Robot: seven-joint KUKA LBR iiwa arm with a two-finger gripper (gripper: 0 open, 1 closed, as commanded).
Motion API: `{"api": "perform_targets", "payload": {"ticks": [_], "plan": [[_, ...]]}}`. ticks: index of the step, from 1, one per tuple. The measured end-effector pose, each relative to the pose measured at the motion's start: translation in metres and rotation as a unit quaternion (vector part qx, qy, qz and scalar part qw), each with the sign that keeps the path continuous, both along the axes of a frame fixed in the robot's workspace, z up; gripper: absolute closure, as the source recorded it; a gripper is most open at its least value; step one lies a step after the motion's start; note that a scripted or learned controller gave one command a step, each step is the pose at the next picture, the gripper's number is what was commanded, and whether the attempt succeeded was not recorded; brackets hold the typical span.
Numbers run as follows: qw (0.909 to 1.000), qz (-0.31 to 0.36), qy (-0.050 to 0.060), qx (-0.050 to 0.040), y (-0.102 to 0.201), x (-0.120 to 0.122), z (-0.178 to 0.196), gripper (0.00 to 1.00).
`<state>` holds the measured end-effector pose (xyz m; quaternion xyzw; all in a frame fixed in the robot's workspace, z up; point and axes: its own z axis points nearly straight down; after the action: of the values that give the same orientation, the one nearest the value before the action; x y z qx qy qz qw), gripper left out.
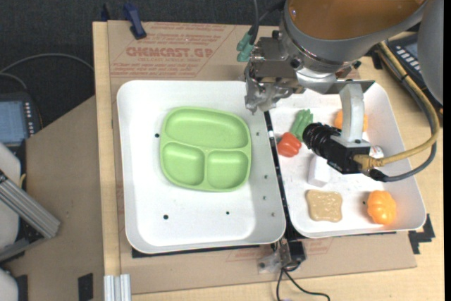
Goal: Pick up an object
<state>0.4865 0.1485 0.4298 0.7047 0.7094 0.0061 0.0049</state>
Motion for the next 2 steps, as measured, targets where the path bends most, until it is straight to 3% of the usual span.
{"api": "perform_targets", "payload": {"ticks": [2], "plan": [[1.0000, 0.001, -0.003, 0.0005, 0.001, 0.001, 0.021, 1.00]]}}
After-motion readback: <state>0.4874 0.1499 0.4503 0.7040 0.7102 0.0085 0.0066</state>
